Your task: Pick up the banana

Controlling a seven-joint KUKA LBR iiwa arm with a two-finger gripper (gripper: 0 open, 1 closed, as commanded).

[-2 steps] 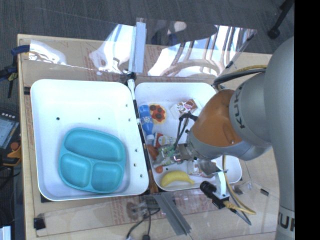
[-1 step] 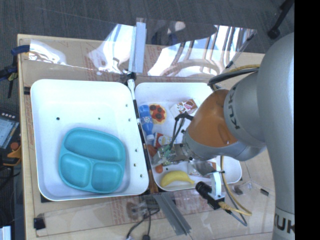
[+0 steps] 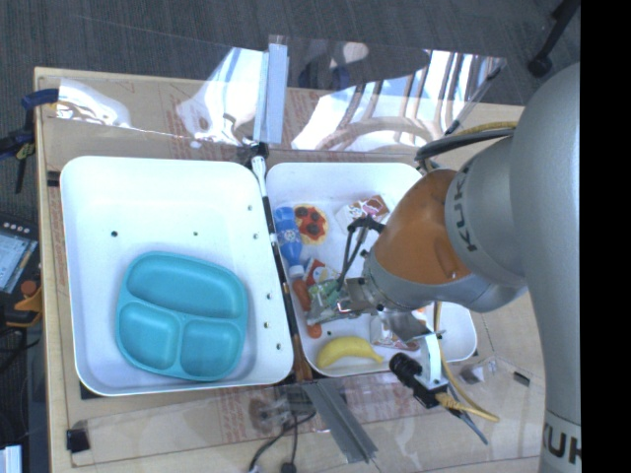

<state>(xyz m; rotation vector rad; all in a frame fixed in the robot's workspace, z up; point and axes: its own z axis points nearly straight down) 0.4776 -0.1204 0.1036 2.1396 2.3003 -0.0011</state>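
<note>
- banana (image 3: 348,353) lies flat at the near edge of the right bin (image 3: 394,177); not gripped, sits on the bin floor
- gripper (image 3: 340,304) just above it in view, over the small clutter mid-bin; fingers hidden under the wrist, can't tell if spread or closed
- left bin (image 3: 89,185) holds a blue divided tray (image 3: 182,313); well apart from the banana

Glossy white plastic bins (image 3: 89,264); smooth teal plastic tray (image 3: 182,313)
</note>
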